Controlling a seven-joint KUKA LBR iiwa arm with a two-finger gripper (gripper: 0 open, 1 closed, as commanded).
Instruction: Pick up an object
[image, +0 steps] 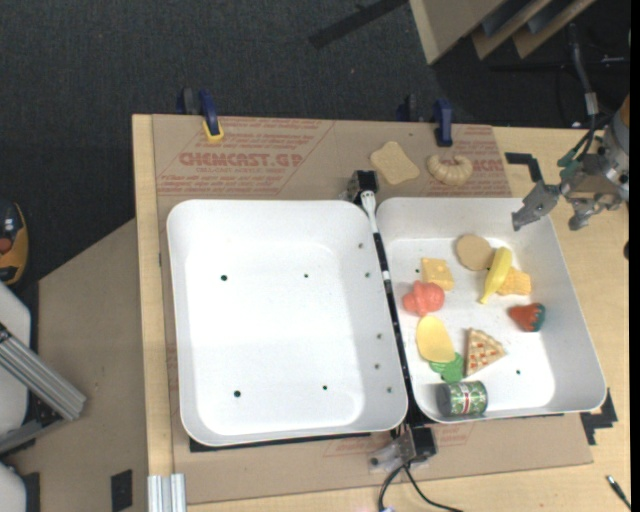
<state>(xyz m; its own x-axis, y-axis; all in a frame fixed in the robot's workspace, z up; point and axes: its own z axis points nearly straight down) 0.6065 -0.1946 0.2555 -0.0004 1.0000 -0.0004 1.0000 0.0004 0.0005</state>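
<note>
The right bin (575, 345) holds toy food: a banana (495, 274), pizza slice (483, 350), strawberry (527, 317) and can (462, 398). The pincer (560, 205) hovers over its far right corner, spread apart, gripping nothing.

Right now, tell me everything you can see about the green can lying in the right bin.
The green cylindrical can lies on its side at the near edge of the right white bin, its long axis running roughly left to right. Its label looks dark green with a red and white patch, and the ends look pale, metallic. A small green toy sits just behind it, apparently touching. The gripper is far off, at the bin's far corner.
</note>
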